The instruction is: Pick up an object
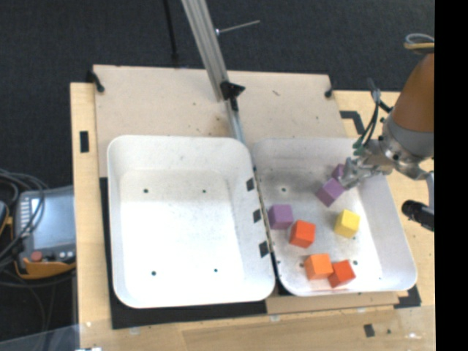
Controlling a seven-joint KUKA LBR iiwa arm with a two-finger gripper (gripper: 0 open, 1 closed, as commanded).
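The right bin (380,269) holds several small blocks. A purple block (330,191) lies tilted just below and left of my gripper (352,174), which hangs low over the bin's upper right part. A second small purple piece (338,172) sits right at the gripper's tip, partly hidden by it. Whether either piece is gripped is not visible. Further down lie another purple block (281,216), an orange-red block (302,233), a yellow block (347,223), an orange block (317,266) and a red block (341,273).
The left bin (124,159) stands beside the right one, with a low divider (259,210) between them. A slanted metal rail (208,42) rises behind the bins. A pendant with cables (40,232) lies off the bench at the left.
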